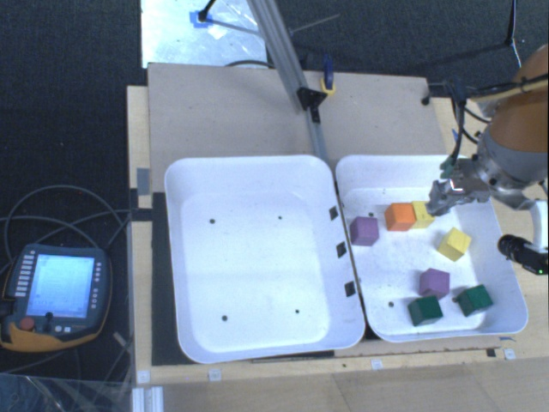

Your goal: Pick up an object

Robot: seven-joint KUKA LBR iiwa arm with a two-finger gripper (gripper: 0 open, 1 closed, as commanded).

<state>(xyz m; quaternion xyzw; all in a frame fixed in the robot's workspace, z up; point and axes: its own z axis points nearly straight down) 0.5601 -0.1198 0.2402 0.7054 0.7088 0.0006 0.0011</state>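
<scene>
Where the right bin [515, 320] comes nearest the camera, two green blocks sit side by side [425, 310] [473, 299], a purple block [434, 281] just behind them. Further up: a yellow block [454, 243], then a second purple block [364, 230] by the left wall. Behind those, an orange block [400, 216] touches a small yellow block [422, 214]. The gripper [440, 197] hangs right over that small yellow block; claw state: cannot tell, nothing visibly held. Left bin [184, 230] alongside. Pendant [53, 294] lies off the bench, far left.

No legible text anywhere
</scene>
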